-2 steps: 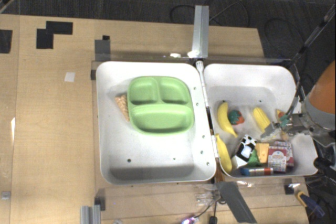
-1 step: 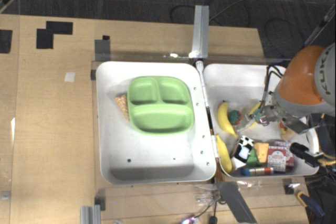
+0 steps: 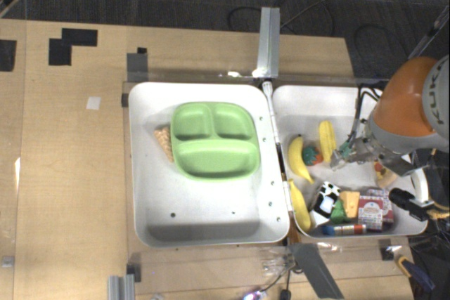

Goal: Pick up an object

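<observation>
The right bin (image 3: 309,105) holds several objects: a yellow banana (image 3: 297,159), a second banana (image 3: 301,206) by the front left wall, a short yellow piece (image 3: 327,140), a black-and-white toy (image 3: 325,197), a yellow-green block (image 3: 349,206), a red box (image 3: 374,211) and a red marker (image 3: 348,228). My gripper (image 3: 349,152) hangs low in this bin, just right of the short yellow piece and above the black-and-white toy. Nothing is visibly held in it.
A green divided plate (image 3: 213,139) lies in the left bin (image 3: 197,221), with a tan item (image 3: 164,142) tucked at its left edge. The arm's orange band (image 3: 404,100) and wrist cover the right bin's right side. A metal post (image 3: 268,42) stands behind the bins.
</observation>
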`<state>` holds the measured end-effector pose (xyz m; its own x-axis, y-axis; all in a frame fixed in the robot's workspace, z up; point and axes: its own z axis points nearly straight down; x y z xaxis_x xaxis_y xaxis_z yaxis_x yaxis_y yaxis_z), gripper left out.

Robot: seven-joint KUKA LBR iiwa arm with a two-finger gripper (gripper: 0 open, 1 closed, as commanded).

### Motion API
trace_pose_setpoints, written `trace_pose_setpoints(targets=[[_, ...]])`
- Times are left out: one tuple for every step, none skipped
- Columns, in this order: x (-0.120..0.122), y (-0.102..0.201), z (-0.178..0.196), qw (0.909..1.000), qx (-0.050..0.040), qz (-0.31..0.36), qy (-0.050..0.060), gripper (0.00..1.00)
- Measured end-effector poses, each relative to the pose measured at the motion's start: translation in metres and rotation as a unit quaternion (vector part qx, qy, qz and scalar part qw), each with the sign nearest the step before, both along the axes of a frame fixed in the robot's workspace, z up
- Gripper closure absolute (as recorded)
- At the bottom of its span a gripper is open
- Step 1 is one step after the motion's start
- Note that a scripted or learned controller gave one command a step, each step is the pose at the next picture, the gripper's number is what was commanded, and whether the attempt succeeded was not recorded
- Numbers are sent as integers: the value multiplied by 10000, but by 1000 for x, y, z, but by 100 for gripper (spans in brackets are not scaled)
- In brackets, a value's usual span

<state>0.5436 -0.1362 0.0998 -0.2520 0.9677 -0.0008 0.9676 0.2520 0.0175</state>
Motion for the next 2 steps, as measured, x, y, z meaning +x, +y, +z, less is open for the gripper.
trace_pose_setpoints(targets=[[54,37,-8,9935,-1,-1139,44,100],[53,36,-9,9934,-6,-1144,43,0]])
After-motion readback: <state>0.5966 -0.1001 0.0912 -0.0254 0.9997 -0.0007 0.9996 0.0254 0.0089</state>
